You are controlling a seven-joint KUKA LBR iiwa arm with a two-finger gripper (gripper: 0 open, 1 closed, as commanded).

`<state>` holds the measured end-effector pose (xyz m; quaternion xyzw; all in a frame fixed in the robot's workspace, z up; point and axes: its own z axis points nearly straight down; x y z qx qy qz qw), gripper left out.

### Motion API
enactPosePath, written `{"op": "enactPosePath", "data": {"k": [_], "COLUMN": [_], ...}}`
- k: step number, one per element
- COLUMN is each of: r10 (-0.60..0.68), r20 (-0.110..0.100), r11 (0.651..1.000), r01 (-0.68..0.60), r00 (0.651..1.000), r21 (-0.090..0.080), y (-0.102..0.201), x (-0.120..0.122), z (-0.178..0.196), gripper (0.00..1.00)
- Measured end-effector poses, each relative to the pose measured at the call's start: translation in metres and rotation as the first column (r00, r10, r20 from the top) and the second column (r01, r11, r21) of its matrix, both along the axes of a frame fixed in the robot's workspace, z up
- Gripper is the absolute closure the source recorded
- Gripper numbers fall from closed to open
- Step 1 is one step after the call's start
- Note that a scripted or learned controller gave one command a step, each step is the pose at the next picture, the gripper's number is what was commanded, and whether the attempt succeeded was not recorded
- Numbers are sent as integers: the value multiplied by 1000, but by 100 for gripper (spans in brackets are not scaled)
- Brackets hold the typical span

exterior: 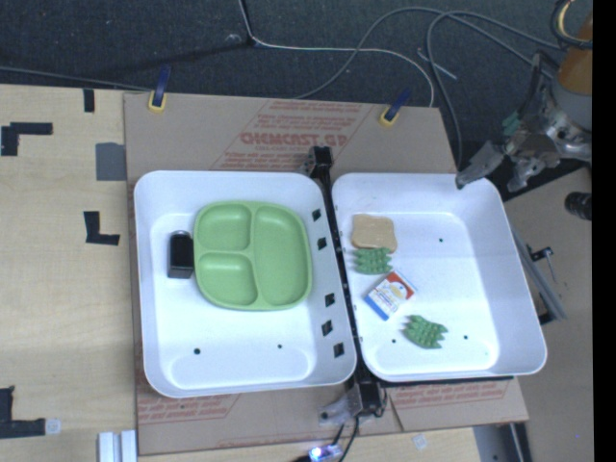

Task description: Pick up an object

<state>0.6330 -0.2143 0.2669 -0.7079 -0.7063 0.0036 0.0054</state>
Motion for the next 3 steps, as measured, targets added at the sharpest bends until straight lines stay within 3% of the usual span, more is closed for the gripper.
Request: {"op": "enactPosePath", "data": {"k": [1, 3], "r10": [3, 5], "r20": [12, 5], "r11": [1000, 1000], "r01": [-3, -5], "r00": [1000, 1000], "r21": [-3, -2], "y": [1, 5], "x": [2, -4], "z": [8, -114], "gripper": [0, 0]}}
